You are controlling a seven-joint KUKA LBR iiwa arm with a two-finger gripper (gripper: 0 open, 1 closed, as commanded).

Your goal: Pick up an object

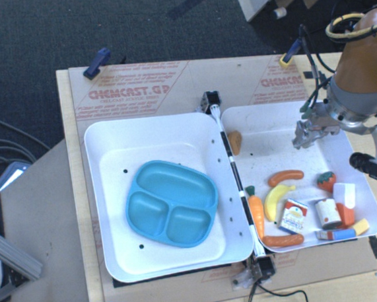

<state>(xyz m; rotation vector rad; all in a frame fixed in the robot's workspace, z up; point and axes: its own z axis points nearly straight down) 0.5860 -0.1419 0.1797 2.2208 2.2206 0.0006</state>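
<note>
Dark carpet surrounds the worktop (86, 190), a pale board with a printed cardboard sheet (136, 89) under two shallow white bins; grey cables lie on the floor at the far left of the frame. At the left stands the left bin (102, 149), and in its middle lies a blue divided plate (172, 203) with three compartments. A blue clamp (96, 63) sits on the cardboard's upper left corner, above this bin. Along the seam between the bins a carrot (256, 212) lies lengthwise, just inside the right bin (265, 116). Near the seam higher up, a small brown bread-like piece (234, 142) rests by itself in that bin's upper left part. Lower in the right bin the other objects crowd together: a sausage (286, 177) above a banana (277, 199), a small printed carton (293, 216) touching the banana, and a second sausage (283, 241) at the bin's lower edge. Further right are a strawberry (327, 181), a white can (326, 212), a red and white bottle (345, 203), and a marker-like tube (339, 233) at the bottom. In the upper right of the frame the grey arm (360, 77) reaches in, and its end effector (304, 134) hangs over the bin's upper part, apart from the clustered objects, with nothing visible between its fingers; I cannot tell how wide they stand.
</note>
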